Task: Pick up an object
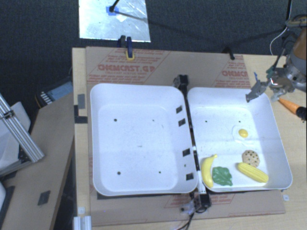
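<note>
The right bin (268,114) holds a fried egg (242,133), a round cookie (250,157), a yellow corn cob (253,172), a banana (207,170) and a green leafy piece (222,176), all in its near half. My gripper (264,95) hangs above the bin's far right corner, well behind the egg. Its fingers (251,94) are spread open with nothing between them.
The left bin (100,97) stands beside the right one, with black clips (181,110) along the shared divider. An orange object (290,105) lies on the bench just outside the right bin's right rim. A metal sheet (114,12) lies behind the bench.
</note>
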Tool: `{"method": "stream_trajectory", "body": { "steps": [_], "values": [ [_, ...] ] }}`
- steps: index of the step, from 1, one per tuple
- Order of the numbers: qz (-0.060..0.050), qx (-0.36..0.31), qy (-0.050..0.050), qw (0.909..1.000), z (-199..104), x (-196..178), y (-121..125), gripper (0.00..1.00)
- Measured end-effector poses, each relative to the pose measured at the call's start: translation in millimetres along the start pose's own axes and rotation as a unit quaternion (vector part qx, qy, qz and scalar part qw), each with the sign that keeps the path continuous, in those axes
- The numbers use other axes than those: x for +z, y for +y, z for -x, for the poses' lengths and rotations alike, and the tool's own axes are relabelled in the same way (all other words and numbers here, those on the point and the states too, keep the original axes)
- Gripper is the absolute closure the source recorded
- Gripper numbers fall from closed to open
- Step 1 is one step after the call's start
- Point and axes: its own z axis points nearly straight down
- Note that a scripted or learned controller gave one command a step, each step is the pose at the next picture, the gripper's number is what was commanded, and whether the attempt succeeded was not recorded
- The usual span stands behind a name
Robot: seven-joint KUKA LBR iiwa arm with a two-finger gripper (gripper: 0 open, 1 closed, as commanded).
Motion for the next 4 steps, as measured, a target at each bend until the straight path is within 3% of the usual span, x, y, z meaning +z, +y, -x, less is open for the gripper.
{"method": "stream_trajectory", "body": {
  "steps": [1, 2, 3, 4],
  "values": [
    [0.015, -0.004, -0.003, 0.9999, -62.3, -149.6, -38.4, 0.0],
    [0.013, 0.0, -0.004, 0.9999, -58.6, -248.7, -105.6, 0.0],
    [0.012, -0.002, -0.003, 0.9999, -71.2, -307.3, -151.9, 0.0],
    [0.008, 0.001, -0.004, 1.0, -12.4, -297.5, -70.9, 0.0]
  ]
}}
